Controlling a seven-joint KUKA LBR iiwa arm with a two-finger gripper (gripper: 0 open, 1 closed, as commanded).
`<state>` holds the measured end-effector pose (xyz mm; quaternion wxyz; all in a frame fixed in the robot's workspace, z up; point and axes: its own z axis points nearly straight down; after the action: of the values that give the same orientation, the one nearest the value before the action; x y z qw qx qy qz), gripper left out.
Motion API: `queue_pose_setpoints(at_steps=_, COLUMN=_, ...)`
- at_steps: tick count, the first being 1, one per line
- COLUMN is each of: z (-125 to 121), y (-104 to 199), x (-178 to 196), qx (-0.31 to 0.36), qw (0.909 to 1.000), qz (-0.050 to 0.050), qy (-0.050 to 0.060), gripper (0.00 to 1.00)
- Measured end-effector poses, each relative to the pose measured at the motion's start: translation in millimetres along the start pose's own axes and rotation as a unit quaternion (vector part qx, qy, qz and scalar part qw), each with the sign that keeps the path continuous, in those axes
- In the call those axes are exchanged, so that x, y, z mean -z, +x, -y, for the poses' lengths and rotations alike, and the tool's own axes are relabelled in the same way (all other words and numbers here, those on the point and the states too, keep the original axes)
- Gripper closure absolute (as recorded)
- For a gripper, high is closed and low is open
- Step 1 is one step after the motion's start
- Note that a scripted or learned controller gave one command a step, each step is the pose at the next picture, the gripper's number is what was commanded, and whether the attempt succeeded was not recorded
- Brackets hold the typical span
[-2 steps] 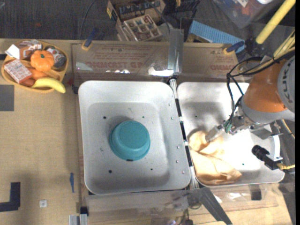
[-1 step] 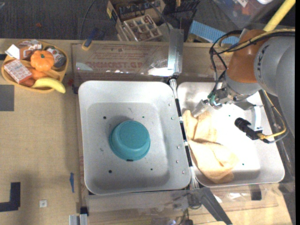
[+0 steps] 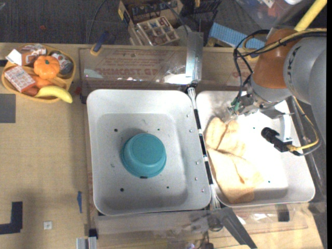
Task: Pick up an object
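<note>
A tan cloth (image 3: 233, 160) lies crumpled along the left side of the right bin (image 3: 295, 191). Its upper corner rises to a point just under my gripper (image 3: 236, 109), which hangs over the bin's back left part at the end of the grey arm with the orange band (image 3: 275, 61). The gripper's tip meets or nearly meets that raised corner; I cannot make out which. A teal bowl (image 3: 144, 154) sits upside down in the middle of the left bin (image 3: 104, 113).
A black connector on a yellow cable (image 3: 275, 137) hangs from the arm over the right bin. A clear plastic box (image 3: 140, 64) stands behind the bins. A dish of toy food (image 3: 39, 74) sits at the bench's far left.
</note>
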<state>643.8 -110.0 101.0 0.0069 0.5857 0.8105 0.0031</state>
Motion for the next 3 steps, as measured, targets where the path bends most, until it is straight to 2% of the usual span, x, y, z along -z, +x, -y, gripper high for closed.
queue_pose_setpoints(at_steps=1, z=0, y=0, x=0, qx=0.0, qw=1.0, qz=0.0, qy=0.0, gripper=0.0)
queue_pose_setpoints(at_steps=2, z=54, y=21, x=-11, qx=0.011, qw=0.9999, qz=-0.002, qy=0.002, gripper=0.0)
queue_pose_setpoints(at_steps=3, z=52, y=19, x=1, qx=0.01, qw=1.0, qz=-0.001, qy=-0.001, gripper=1.0)
